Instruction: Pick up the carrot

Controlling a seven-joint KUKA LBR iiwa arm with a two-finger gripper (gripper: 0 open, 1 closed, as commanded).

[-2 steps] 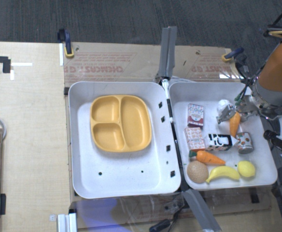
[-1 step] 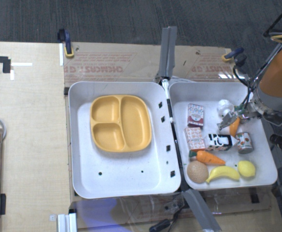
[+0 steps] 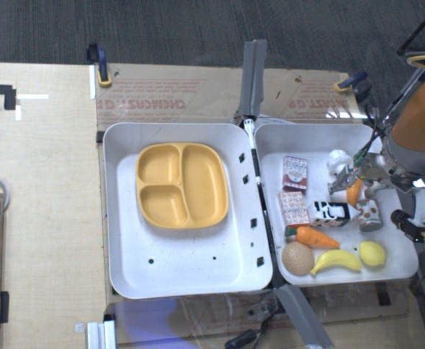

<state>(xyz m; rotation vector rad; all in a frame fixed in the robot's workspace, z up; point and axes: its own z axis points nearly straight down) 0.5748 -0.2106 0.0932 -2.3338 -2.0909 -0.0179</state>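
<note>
Two white bins side by side. Left bin [image 3: 125, 253] holds a yellow three-section plate [image 3: 182, 186], sitting flat in its upper half. Right bin [image 3: 271, 158] holds all the small items. Carrot [image 3: 316, 236] lies on its side low in the right bin, thick end to the left, tip pointing right; touching or nearly touching the brown round egg-like item [image 3: 297, 258] below it and just above the banana [image 3: 336, 262]. Lemon [image 3: 372, 254] just right of the banana. Two small red-and-white cartons, one [image 3: 295, 173] above the other [image 3: 293, 208], left of centre in that bin. A black-and-white cow-pattern item [image 3: 330, 211] just above the carrot's tip. A small spotted can [image 3: 369, 215] right of that. White lumpy item [image 3: 338, 161] near the top.

Arm enters from the right, orange band [image 3: 419, 122] at the frame edge. Gripper [image 3: 354, 184] sits over the upper right of the right bin, near an orange thing [image 3: 354, 193]; cannot tell whether it is spread or pinched. Gripper is apart from the carrot, above and right of it.
</note>
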